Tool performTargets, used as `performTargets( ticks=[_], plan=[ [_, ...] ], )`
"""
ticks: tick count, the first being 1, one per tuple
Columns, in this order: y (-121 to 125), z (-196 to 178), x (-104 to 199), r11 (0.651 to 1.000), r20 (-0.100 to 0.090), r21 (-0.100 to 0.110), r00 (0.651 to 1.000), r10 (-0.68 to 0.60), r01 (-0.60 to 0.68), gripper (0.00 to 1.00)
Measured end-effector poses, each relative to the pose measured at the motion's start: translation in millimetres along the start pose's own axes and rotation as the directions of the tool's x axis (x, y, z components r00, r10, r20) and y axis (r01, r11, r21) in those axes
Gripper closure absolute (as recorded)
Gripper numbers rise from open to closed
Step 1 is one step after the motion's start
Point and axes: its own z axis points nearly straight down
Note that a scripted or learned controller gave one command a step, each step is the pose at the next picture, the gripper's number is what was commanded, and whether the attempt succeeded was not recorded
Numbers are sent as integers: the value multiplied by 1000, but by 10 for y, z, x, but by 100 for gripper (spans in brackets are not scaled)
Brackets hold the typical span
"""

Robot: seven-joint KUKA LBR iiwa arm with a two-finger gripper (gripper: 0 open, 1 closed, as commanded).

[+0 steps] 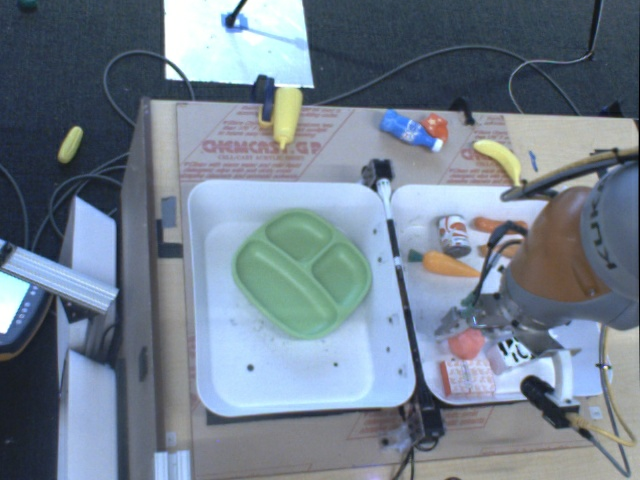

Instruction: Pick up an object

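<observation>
The right bin [410, 218] holds a small can [453, 234], an orange carrot [448, 264], a second orange piece [497, 225], a red round fruit [465, 344] and a red-and-white patterned box [467, 376]. My arm [560, 258] reaches in from the right and covers much of this bin. My gripper [462, 320] hangs low, just above the red fruit and touching or nearly touching its top. I see nothing held in it. The left bin [215, 368] holds a green divided plate [302, 272].
On the bench behind the bins lie a yellow bottle [286, 114], a blue bottle [410, 129] and a banana [497, 158]. A black divider [397, 268] runs between the bins. Cables trail across the floor and around the arm's base at the right.
</observation>
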Motion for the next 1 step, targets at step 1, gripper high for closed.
performTargets(
  ticks=[1],
  plan=[
    [15,-108,6,1000,-1,-3,1000,-2,2,100]
  ],
)
